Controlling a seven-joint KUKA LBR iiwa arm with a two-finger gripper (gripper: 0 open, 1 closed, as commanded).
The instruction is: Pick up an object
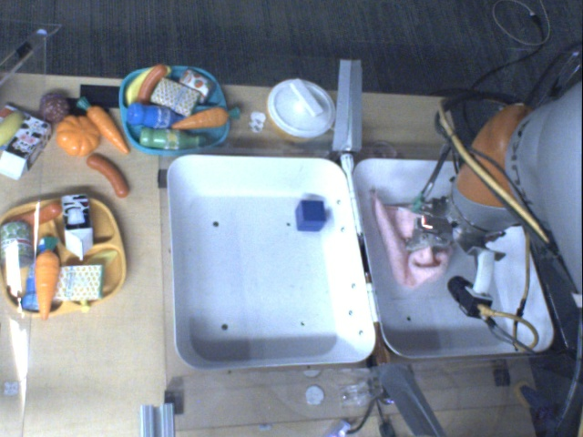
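Note:
A small blue cube (pixel 311 214) lies in the left white bin (pixel 209 335), towards its far right part. A crumpled pink cloth (pixel 398 237) lies in the right white bin (pixel 401 340), by its left wall. My gripper (pixel 430 231) reaches in from the right and hangs low over the right end of the pink cloth, touching or nearly touching it. The wrist and cables hide where the gripper meets the cloth.
A white round lid (pixel 301 107) sits behind the bins. At the left, off the bins, are a blue bowl (pixel 173 107) of toy food, a yellow plate (pixel 59 255) of toy food, a toy pumpkin (pixel 76 136) and a sausage (pixel 109 174). Cables (pixel 496 321) loop over the right bin's near right part.

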